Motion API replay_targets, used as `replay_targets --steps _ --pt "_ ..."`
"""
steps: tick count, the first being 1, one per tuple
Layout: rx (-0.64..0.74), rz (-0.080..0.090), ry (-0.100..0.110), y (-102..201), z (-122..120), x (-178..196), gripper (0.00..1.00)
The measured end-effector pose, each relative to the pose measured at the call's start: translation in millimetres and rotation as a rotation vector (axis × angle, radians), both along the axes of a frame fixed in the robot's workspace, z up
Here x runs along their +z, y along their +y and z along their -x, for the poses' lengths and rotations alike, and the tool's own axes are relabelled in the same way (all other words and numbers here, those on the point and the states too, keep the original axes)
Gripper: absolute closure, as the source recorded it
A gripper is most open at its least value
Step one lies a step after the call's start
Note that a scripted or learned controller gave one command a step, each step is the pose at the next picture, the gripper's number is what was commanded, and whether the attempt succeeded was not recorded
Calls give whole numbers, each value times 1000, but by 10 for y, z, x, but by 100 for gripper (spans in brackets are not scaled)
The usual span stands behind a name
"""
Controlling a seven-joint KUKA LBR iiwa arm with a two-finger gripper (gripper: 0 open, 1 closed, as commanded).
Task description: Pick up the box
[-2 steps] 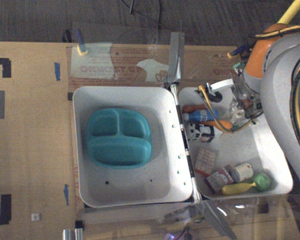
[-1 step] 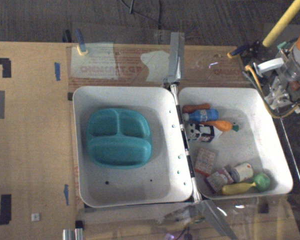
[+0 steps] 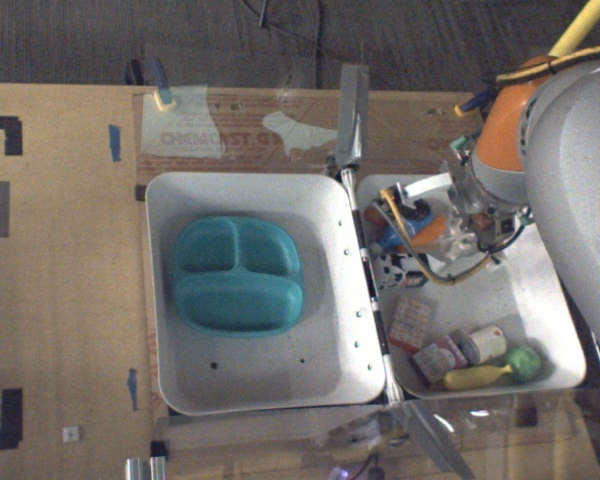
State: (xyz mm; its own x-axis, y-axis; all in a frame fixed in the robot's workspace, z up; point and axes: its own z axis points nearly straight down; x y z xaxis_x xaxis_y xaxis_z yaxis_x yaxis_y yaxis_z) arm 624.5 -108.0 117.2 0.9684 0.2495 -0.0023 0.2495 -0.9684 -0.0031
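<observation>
A: Left bin?

B: Shallow white left bin (image 3: 180, 368) holds a teal plastic divided plate (image 3: 238, 273), three compartments, sitting toward the back-left of the bin floor. Nothing else in there.

A: Right bin?

B: Shallow white right bin (image 3: 540, 308) has the clutter. Small flat box with a pink-and-white printed face (image 3: 411, 323) lies flat near the bin's left wall, about mid-depth. In front of it, a smaller pinkish packet (image 3: 438, 360), a white cylindrical container (image 3: 485, 344), a yellow banana-shaped toy (image 3: 480, 376) and a green ball (image 3: 525, 362), all bunched along the front edge. A black-and-white spotted item (image 3: 395, 266) sits behind the box.

A: Arm?

B: Grey arm with the orange band (image 3: 505, 138) comes in from the right, wrist low over the back of the right bin. Gripper (image 3: 458, 240) is behind the box, well apart from it, among orange and blue items (image 3: 400, 223).

A: Grasping anything?

B: Can't tell; cables and housing cover it. Box is untouched on the bin floor.
</observation>
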Motion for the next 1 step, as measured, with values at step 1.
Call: replay_targets --steps 1 --pt "217 1 -3 -1162 -35 -123 100"
